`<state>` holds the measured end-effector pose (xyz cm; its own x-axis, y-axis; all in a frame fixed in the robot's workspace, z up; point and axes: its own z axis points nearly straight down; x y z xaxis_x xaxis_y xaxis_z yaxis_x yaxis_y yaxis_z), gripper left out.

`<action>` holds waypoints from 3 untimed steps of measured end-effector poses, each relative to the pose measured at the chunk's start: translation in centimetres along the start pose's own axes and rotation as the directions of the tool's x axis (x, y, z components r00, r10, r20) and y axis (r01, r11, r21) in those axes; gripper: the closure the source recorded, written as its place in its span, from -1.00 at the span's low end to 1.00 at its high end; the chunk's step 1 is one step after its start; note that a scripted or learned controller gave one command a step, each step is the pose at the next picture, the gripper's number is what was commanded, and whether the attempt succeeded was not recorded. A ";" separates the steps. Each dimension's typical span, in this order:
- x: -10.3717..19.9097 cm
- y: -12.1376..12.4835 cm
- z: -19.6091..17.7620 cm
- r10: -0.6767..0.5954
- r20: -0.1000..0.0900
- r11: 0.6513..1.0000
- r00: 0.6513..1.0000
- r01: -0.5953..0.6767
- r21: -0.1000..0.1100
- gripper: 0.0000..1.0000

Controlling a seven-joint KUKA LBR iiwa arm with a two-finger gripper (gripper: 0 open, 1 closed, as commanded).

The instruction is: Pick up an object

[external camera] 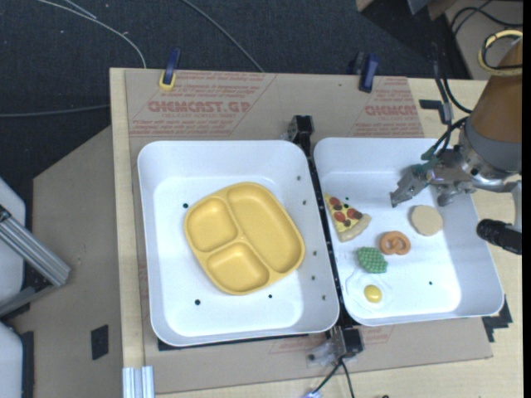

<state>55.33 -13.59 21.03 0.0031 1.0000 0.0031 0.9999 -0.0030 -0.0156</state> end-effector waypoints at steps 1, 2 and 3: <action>0.0 0.3 -0.7 -0.003 0.002 1.000 1.000 0.003 -0.014 -1.00; 0.5 -0.3 5.3 -0.002 0.001 1.000 1.000 0.002 -0.009 -1.00; 0.8 -0.2 9.5 -0.003 0.001 1.000 1.000 0.003 -0.010 -1.00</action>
<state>55.00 -12.75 11.54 -0.0004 1.0000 0.0018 1.0000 0.0004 -0.0054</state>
